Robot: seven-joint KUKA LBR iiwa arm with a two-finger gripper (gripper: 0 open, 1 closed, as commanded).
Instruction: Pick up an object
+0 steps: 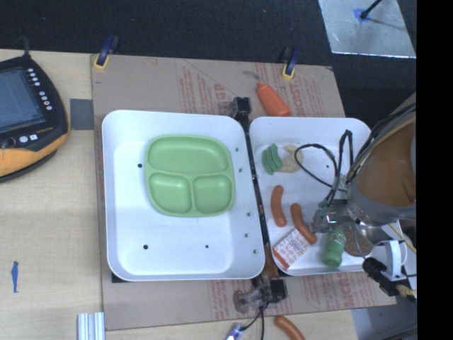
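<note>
The gripper (331, 218) is low in the right bin (311, 129), near its lower right corner, but I cannot tell if it grips anything, because the wrist and cables cover it. Just below it stands a green bottle (333, 248), touching or almost touching the gripper. Beside the bottle, to the left, lies a red and white packet (291, 247). Two orange sausages (279, 205) lie a little higher, one beside the other. Near the top of this bin there is a green ridged piece (272, 159) next to a pale object (289, 158). A black cable (315, 149) loops over the bin. The left bin (124, 190) holds a green divided plate (190, 174). Outside the bins, an orange carrot (272, 100) lies on the cardboard (177, 83).
</note>
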